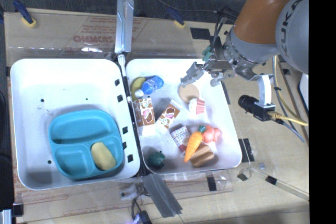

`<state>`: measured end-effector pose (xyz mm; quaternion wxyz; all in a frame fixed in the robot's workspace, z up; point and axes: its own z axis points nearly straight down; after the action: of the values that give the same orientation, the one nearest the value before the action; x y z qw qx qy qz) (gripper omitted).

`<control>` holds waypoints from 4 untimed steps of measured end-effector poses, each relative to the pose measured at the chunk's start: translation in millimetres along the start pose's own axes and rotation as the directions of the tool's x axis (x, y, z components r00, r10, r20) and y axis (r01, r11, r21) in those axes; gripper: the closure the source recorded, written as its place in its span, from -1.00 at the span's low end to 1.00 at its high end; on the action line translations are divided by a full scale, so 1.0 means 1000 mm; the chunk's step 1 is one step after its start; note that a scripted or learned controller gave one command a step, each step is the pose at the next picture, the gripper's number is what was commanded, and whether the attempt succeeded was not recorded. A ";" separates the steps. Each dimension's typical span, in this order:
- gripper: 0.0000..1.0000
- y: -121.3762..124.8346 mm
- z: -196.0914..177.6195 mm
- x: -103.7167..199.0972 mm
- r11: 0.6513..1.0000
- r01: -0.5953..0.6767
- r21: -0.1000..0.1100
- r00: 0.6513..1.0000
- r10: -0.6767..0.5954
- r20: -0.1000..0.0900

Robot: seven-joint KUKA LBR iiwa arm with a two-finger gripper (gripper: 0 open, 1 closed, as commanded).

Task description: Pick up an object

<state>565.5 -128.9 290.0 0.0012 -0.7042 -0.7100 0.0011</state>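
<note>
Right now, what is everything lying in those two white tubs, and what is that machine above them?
Left bin: one, white, left half of the bench.
Divided tray: one, blue, in the left bin.
Potato: one, yellow-brown, in the tray's lower right compartment.
Right bin: one, white, beside the left bin.
Banana: one, yellow, right bin's upper left.
Blue pouch: one, beside the banana.
Small printed cartons: about three, brown and white, mid-bin.
Carrot: one, orange, lower right.
Dark green round thing: one, bottom edge.
Arm: one, grey and orange, upper right.
Pincer: one, over the right bin's upper edge.
</note>
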 end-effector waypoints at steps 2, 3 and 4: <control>-1.00 -0.014 0.145 -0.052 0.988 0.153 0.000 0.988 -0.153 0.001; -1.00 -0.056 0.115 -0.082 0.958 0.288 -0.002 0.958 -0.288 0.001; -1.00 0.020 0.146 -0.081 0.888 0.459 -0.002 0.888 -0.459 0.001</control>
<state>585.4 -209.9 144.4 0.0003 -0.5163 -0.8564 0.0002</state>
